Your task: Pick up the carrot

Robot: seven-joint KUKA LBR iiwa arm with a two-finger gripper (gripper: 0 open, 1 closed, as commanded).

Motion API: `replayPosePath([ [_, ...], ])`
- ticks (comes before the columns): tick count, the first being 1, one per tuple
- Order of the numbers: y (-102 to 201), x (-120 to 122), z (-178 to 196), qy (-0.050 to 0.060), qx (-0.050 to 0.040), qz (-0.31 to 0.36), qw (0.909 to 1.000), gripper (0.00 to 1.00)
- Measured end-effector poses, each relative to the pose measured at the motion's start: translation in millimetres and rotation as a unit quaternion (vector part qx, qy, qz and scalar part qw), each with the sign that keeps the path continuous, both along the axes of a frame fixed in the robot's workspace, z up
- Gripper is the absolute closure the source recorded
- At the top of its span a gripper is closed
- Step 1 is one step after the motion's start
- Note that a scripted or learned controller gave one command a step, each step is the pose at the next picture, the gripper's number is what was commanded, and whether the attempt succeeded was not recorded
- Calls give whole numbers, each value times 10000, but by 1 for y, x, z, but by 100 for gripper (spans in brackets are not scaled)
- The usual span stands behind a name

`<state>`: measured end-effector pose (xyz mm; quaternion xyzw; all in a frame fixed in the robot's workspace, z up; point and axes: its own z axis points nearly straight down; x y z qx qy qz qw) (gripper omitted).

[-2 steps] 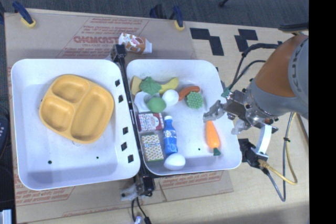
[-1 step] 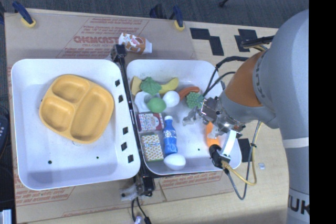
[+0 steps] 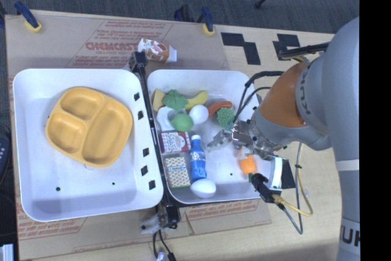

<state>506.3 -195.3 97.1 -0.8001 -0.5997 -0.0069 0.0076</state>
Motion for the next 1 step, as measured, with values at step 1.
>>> replayPosePath([
  [1,-1,-24,0,-52,-56,1315,9913,0],
])
